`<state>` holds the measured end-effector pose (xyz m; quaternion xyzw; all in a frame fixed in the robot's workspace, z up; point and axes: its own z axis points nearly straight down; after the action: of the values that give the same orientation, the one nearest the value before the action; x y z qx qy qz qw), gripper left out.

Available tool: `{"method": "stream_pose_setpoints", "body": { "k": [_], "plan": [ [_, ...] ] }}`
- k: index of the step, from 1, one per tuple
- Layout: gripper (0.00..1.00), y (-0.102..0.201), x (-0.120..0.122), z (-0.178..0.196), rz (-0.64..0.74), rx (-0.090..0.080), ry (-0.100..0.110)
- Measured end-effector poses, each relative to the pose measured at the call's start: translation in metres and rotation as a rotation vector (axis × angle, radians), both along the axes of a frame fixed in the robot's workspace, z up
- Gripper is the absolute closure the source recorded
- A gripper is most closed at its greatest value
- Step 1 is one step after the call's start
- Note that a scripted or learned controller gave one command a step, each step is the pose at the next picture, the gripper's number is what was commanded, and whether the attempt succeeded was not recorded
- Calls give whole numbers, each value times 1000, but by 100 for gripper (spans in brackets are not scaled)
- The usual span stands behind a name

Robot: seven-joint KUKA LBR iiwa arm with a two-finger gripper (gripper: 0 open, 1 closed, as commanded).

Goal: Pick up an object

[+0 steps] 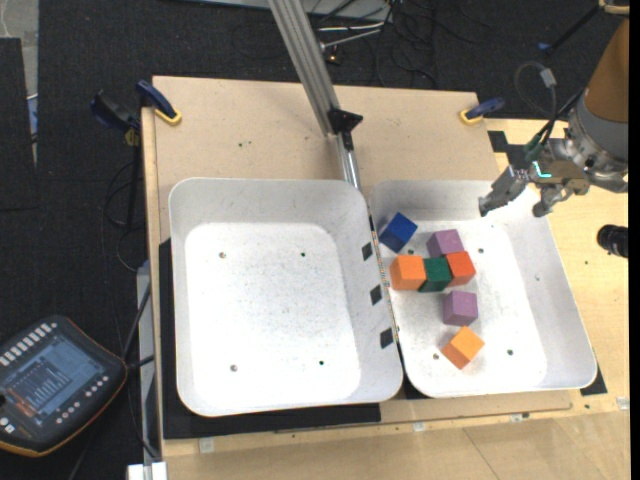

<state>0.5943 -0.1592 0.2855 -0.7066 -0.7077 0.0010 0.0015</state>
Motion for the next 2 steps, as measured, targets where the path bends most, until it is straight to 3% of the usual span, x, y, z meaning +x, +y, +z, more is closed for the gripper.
{"method": "stream_pose_setpoints", "body": {
  "k": [1,2],
  "plan": [
    [0,0,1,2,1,-1,-4],
    [0,1,-10,-53,-2,0,2]
  ]
}}
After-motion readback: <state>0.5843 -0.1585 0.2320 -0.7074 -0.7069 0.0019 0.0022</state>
